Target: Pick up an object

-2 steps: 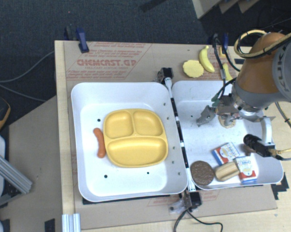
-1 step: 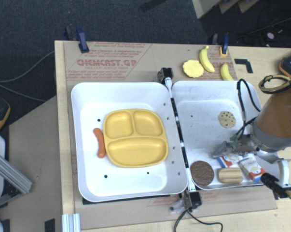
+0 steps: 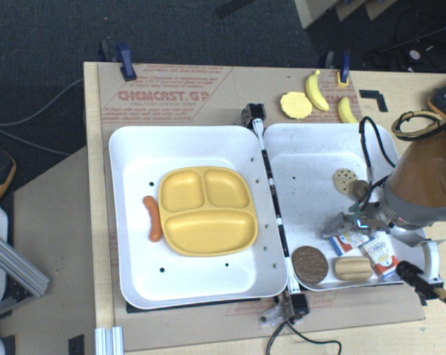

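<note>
Gripper (image 3: 346,224) low in right bin (image 3: 304,161), above bread roll (image 3: 353,268) and brown cookie (image 3: 310,264); jaws' state cannot be told.

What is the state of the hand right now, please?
Hand: cannot be told; it is low in the right bin, just above the small packet and the bread roll.

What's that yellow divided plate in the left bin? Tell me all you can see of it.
The yellow plate looks like smooth moulded plastic, a rounded rectangle with three compartments: two small ones at the far side and one wide one nearer the camera. It lies flat near the middle of the left bin. An orange sausage-shaped toy lies along its left edge, whether touching I cannot tell.
</note>
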Controlling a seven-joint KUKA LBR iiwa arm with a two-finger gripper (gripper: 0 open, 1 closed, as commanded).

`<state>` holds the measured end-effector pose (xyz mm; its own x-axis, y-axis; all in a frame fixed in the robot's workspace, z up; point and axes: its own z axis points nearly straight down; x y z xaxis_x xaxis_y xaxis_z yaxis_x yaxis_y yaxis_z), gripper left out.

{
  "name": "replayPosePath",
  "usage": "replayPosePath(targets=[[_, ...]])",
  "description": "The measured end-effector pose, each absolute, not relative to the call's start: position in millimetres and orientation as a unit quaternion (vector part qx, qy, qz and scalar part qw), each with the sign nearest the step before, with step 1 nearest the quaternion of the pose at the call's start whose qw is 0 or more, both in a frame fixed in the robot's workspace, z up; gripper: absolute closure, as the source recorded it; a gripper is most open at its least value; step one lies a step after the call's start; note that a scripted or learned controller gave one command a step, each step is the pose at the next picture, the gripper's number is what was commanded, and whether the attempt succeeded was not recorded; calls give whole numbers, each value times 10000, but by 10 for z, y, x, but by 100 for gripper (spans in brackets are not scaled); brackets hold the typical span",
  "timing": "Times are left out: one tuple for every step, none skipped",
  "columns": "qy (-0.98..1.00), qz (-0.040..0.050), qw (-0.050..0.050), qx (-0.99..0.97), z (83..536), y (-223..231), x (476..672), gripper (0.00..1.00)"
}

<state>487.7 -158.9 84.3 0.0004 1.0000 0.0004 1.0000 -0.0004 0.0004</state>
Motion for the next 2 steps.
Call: replayPosePath(targets=[[7082, 15, 48, 7060, 854, -1907, 5786, 0], [7087, 31, -79, 7055, 851, -2184, 6490, 0]])
